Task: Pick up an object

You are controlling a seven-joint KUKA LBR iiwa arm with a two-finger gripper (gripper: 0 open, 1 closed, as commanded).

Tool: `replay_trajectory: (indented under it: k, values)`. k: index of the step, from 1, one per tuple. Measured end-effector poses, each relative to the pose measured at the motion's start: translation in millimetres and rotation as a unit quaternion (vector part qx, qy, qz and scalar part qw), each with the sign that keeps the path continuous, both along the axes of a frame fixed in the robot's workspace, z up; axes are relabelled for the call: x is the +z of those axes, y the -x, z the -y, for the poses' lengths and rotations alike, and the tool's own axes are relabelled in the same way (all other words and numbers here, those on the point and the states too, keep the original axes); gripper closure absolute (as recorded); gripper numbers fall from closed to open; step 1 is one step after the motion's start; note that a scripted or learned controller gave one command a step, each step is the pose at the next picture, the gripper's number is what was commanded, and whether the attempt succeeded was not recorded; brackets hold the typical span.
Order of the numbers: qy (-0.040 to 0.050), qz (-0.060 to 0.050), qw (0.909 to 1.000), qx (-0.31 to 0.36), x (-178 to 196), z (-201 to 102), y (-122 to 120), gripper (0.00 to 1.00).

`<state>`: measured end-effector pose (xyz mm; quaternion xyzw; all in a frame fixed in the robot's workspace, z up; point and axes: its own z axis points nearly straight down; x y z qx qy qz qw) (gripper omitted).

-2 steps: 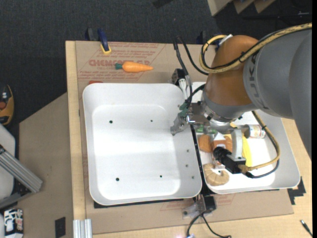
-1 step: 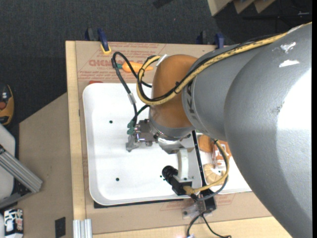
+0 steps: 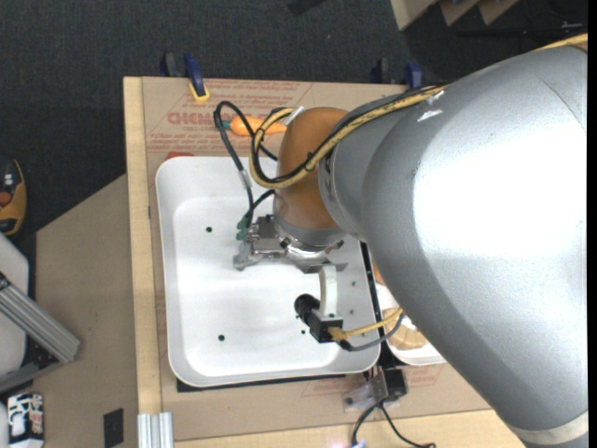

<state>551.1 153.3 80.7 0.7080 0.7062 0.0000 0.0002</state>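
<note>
Leftmost, the brown desk (image 3: pixel 149 250) carries a shallow white bin (image 3: pixel 191 297) whose visible floor shows two small dark dots. Over its middle hangs the claw (image 3: pixel 254 248), low above the bin floor; whether it is clenched or released cannot be told, and no object to pick up can be made out. Rightward, the orange band (image 3: pixel 303 180) meets the broad grey arm (image 3: pixel 476 222), which hides the second bin.

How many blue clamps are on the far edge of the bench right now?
2: one blue clamp near the far left corner, a second clamp further right beside the arm, which may hide others.
</note>
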Motion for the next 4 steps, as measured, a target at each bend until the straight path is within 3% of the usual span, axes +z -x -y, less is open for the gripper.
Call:
replay_trajectory:
  k: [1, 2, 3, 4]
  values:
    - [-0.0047, -0.001, 1.0, 0.0, 16, 59, 20, 0.0]
    - [-0.0022, 0.01, 0.9999, 0.003, 260, 48, -3, 0.0]
    - [-0.0038, 0.007, 0.9999, 0.006, 368, -20, 22, 0.0]
    - [0.0024, -0.009, 1.0, 0.001, 74, -44, 14, 0.0]
